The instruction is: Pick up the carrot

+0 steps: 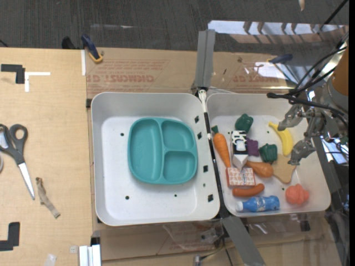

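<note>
**Carrot at the divider, gripper over the far side**

Two shallow white bins sit side by side on our bench; the left bin [105, 165] holds a teal three-compartment plate [163, 151]. We see the long orange carrot [222, 149] lying in the right bin [319, 204], along its left wall just beside the divider, near a small white carton [239, 148]. The metal two-finger gripper [299, 134] hangs over the bin's right part with fingers apart, clasping nothing, beside a yellow banana [284, 138], well apart from the carrot.

Teal tray [162, 150] (three compartments), scissors [16, 151] well apart.
</note>
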Available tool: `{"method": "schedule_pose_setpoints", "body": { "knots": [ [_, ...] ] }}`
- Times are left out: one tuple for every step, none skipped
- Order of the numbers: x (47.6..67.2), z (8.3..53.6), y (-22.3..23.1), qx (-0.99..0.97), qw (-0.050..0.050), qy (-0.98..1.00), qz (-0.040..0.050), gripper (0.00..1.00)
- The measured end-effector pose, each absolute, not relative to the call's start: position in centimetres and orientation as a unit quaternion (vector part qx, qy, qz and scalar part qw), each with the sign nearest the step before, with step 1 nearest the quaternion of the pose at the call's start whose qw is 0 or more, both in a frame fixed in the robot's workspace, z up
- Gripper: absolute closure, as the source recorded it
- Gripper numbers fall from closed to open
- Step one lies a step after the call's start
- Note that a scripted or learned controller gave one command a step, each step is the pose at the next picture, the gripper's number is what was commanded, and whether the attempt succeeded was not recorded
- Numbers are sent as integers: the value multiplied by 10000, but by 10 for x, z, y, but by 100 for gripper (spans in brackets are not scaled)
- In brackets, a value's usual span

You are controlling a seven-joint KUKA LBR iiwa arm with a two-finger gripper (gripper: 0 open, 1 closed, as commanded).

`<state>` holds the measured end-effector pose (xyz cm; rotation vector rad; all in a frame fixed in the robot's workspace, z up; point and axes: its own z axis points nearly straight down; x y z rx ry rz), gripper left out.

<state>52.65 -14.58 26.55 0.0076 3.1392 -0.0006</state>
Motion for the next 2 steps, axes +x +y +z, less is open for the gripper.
{"method": "schedule_pose_setpoints", "body": {
  "knots": [
    [522, 92, -135, 419, 13, 9991, -3, 0],
    [524, 102, -134, 397, 27, 9992, -5, 100]
  ]
}}
